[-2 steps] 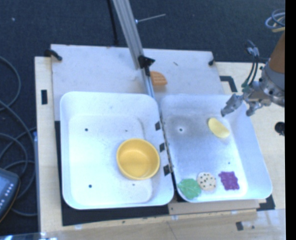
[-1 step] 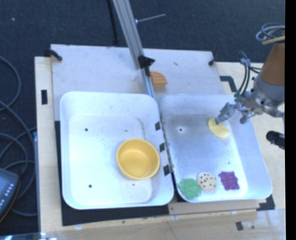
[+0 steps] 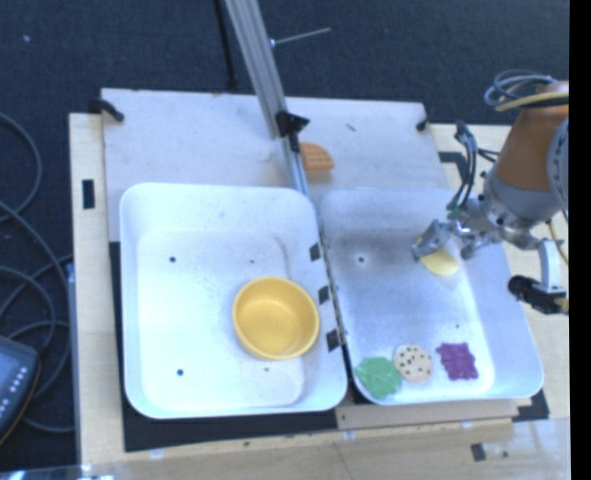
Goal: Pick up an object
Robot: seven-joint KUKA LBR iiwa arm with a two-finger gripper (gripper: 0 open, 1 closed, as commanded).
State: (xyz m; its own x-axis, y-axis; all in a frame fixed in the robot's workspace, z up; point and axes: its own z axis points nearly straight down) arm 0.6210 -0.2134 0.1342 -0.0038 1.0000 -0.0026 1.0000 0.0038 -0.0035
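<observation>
The left bin (image 3: 155,268) holds one yellow bowl (image 3: 275,316), upright, toward its near right corner. The right bin (image 3: 505,348) has three small things in a row along its near edge: a green leaf-shaped piece (image 3: 378,376) at the left, a round spotted cookie (image 3: 412,362) just beside it, and a purple piece (image 3: 458,360) to the right. Farther back in this bin lies a small pale yellow object (image 3: 441,262), directly under the gripper (image 3: 445,240), which comes in from the right on the grey arm (image 3: 527,183). Whether the fingers are closed on the yellow object or merely above it cannot be told.

Behind the bins, an orange object (image 3: 316,158) sits on the bench (image 3: 195,133) beside a slanting metal rail (image 3: 260,58) that crosses the far side.
</observation>
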